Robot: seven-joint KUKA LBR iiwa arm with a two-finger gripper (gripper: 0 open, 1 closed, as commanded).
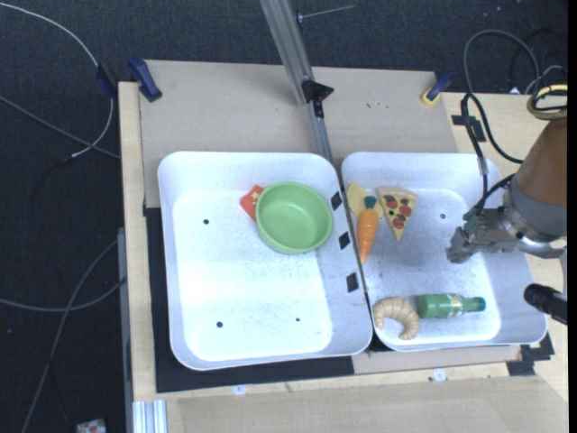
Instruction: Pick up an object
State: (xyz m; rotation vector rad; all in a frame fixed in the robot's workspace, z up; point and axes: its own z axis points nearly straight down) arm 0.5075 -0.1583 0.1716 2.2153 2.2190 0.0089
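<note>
The right bin (433, 170) holds a toy carrot (367, 231), a pizza slice (397, 211), a yellowish piece (356, 196) beside the carrot, a croissant (398, 317) and a green bottle (448, 306) lying on its side. In the left bin (207, 323) sits a green bowl (293, 216) with an orange-red item (250, 202) partly hidden behind it. My gripper (462, 247) hangs low at the right side of the right bin, above the bottle and apart from it. Nothing shows between its fingers.
The arm (545, 188) enters from the right edge over the right bin. A metal pole (288, 39) slants down from the top to the divide between the bins. Blue and yellow clamps (144, 79) mark the bench's back corners. Cables lie on the dark floor around.
</note>
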